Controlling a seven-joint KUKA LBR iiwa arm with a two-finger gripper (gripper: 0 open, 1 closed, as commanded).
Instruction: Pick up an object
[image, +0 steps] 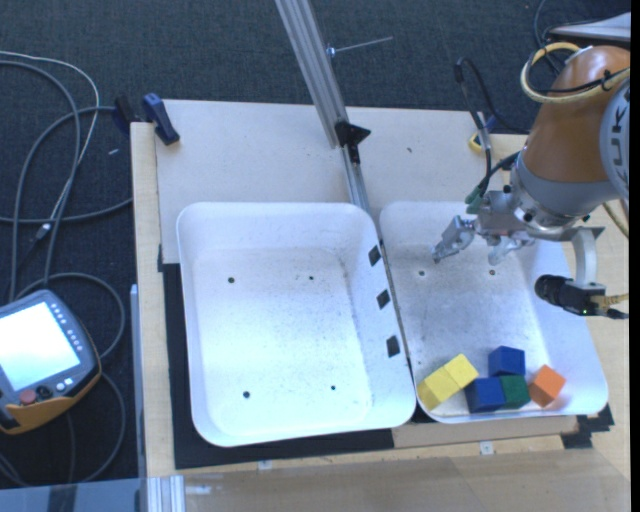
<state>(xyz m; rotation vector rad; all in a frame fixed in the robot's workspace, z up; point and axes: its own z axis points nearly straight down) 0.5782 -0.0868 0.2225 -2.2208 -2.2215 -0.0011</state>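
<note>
The claw (478, 243) hangs over the right bin's (440, 320) far end, fingers spread, gripping nothing. Open floor lies between it and the blocks (490, 382) bunched against the near rim. Left bin (270, 320) alongside.

The arm (575, 120) reaches in from the right, its gripper (470, 240) hanging over the far part of the right bin (420, 300), fingers spread apart with nothing between them. At that bin's near end lie a yellow block (447, 380), 2 blue blocks (497, 378), a green block (516, 390) and an orange block (547, 384), clustered together. The left bin (200, 300) sits just beside it.
</note>
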